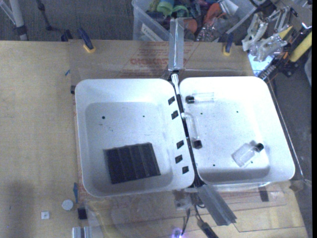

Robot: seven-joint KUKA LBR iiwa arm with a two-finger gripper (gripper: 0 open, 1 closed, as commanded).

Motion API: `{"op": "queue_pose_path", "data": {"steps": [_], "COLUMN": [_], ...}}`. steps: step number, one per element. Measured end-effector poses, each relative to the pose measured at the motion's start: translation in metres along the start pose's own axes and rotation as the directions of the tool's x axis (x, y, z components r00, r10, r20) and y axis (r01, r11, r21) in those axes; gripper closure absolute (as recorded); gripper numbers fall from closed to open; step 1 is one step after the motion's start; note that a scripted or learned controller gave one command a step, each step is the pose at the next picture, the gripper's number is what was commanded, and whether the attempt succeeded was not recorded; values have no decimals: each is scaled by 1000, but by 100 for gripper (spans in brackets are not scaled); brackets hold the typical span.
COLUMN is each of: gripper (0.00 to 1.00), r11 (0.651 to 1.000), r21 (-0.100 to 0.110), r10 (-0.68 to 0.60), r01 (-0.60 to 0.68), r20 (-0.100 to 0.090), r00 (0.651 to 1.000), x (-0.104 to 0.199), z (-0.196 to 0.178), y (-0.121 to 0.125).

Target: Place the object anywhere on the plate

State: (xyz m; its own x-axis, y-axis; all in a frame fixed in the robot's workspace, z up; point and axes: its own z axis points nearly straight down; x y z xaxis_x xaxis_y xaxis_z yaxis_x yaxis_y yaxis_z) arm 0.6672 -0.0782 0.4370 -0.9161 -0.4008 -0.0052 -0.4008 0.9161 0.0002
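Observation:
A dark, ribbed square plate [132, 162] lies flat in the front part of the left bin [86, 133]. In the right bin [277, 133], a small clear bottle with a black cap [246, 153] lies on its side near the front right. A second clear vial [199, 98] with a dark cap lies at the back left of that bin. A third clear tube [191, 129] rests along the divider wall, its black end toward the front.
A clear tub of colourful items [190, 6] stands behind the bins. A metal bar [175, 43] rises at the back of the divider. White and yellow hardware [270, 33] sits at the back right. Small parts [67, 205] lie on the wooden bench, front left.

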Motion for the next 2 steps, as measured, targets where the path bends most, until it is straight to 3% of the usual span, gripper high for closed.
{"op": "queue_pose_path", "data": {"steps": [1,2], "gripper": [100,100], "r11": [958,958], "r21": [0,3], "r10": [-288,-286], "r01": [288,286], "r20": [2,12], "r00": [958,958], "x": [-50,-52], "z": [0,-12], "y": [116,116]}}
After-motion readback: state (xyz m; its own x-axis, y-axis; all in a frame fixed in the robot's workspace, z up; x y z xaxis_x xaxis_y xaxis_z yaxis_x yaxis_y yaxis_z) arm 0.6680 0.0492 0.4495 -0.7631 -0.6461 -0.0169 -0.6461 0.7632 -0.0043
